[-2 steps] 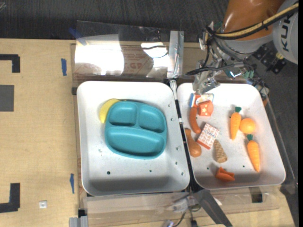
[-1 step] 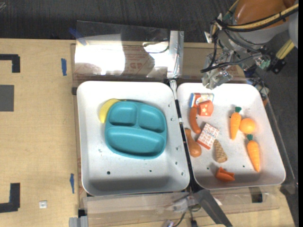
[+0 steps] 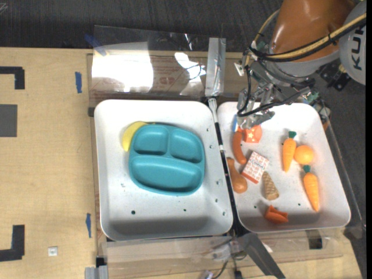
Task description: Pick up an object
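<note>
My gripper point(image 3: 256, 116) hangs over the back left part of the right bin point(image 3: 329, 209). Just below it lies a small orange-red block point(image 3: 253, 135), touching or nearly touching its tip. A red sausage point(image 3: 237, 147) curves beside that block. Further forward are a pink-and-white checkered box point(image 3: 255, 166), a brown bun point(image 3: 236, 178) and a waffle cone point(image 3: 268, 186). Two carrots point(image 3: 288, 151) point(image 3: 311, 189) and an orange fruit point(image 3: 304, 154) lie to the right. An orange-red piece point(image 3: 276, 215) rests near the front wall.
The left bin point(image 3: 110, 173) holds a teal divided plate point(image 3: 167, 158) with a yellow item point(image 3: 132, 133) half under its back left corner. A clear plastic sheet point(image 3: 151, 63) lies behind the bins. The arm's orange band point(image 3: 308, 16) looms over the right bin's back edge.
</note>
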You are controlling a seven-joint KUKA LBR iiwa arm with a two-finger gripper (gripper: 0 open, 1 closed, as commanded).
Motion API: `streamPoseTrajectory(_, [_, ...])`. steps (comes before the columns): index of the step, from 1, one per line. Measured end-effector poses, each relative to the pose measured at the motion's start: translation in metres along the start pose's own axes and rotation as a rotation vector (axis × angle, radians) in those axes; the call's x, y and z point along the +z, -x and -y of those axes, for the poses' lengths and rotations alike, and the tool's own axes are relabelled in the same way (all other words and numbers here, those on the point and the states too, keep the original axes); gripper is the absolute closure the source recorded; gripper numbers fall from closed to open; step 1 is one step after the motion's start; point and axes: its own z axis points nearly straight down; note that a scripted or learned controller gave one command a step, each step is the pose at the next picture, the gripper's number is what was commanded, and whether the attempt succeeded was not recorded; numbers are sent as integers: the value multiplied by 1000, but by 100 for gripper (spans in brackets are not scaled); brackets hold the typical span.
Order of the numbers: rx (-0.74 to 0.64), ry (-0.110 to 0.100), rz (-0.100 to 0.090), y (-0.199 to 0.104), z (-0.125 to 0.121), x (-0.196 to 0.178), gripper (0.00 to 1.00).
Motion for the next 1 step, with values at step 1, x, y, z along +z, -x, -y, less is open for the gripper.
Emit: streamPoseTrajectory(1, [-136, -5, 7, 36, -8, -21, 100])
